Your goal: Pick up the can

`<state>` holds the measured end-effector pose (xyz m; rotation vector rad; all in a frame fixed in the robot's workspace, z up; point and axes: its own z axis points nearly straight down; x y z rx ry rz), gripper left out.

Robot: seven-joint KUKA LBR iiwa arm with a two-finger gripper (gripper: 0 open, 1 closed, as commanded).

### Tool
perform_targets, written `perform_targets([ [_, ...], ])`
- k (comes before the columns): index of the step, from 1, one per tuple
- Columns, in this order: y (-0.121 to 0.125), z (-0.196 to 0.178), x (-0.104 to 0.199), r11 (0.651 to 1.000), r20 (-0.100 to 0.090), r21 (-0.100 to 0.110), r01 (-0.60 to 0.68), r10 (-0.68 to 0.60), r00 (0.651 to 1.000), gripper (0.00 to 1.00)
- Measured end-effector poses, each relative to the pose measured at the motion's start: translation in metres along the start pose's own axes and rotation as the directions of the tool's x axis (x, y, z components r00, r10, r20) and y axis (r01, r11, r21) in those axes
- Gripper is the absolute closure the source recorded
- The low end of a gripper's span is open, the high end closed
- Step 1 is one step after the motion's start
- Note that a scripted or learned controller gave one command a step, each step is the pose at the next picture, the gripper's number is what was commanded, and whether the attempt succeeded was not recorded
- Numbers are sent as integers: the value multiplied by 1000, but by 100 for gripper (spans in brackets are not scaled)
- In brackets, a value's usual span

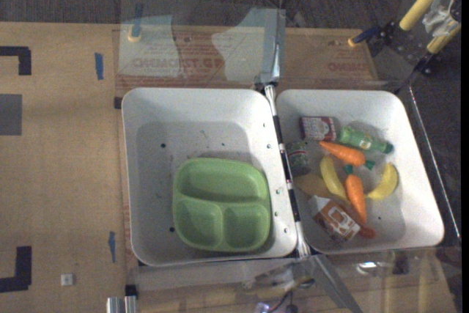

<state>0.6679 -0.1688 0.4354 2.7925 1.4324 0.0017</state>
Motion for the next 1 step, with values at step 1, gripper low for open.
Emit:
perform_targets([
  [1, -16, 0, 21, 953, 2, 4, -303, 303, 953, 100],
])
